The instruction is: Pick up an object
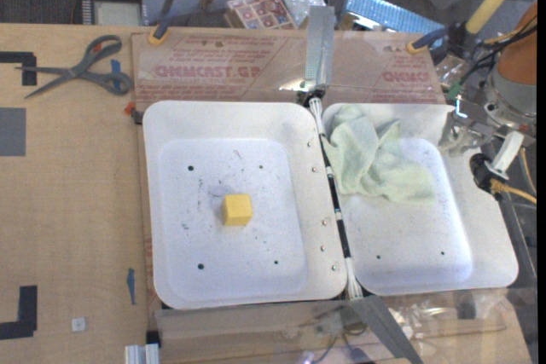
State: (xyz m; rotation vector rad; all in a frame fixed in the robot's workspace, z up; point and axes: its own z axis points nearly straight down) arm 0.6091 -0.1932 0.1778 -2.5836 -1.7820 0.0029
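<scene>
The gripper (467,135) sits at the right edge of the view, over the far right rim of the right bin (486,268), and its metal parts blur into cables and brackets there, so whether it is spread or pressed together cannot be told; nothing can be made out in its grasp, and it may just touch the bin rim, though that is unclear too. Most of the arm (519,68) is cut off by the frame, with only an orange patch and some grey housing showing above the gripper. In the right bin a pale green cloth (375,162) lies crumpled in the far left corner, spreading toward the middle, near the gripper but apart from it. The left bin (171,141) holds 1 yellow block (238,210), close to the centre of its speckled floor and well apart from the gripper, with the ridge between the 2 bins and the cloth lying between them. Behind the bins 2 clear sheets (222,72) with red lettering lie flat, joined by a metal strip (319,47), with clamps at their far corners. Scissors (85,71) with grey handles rest on the brown bench (60,209) to the far left. Beyond the bench is a clutter of boxes, a patterned card and a yellow bar, too jumbled to read.
</scene>
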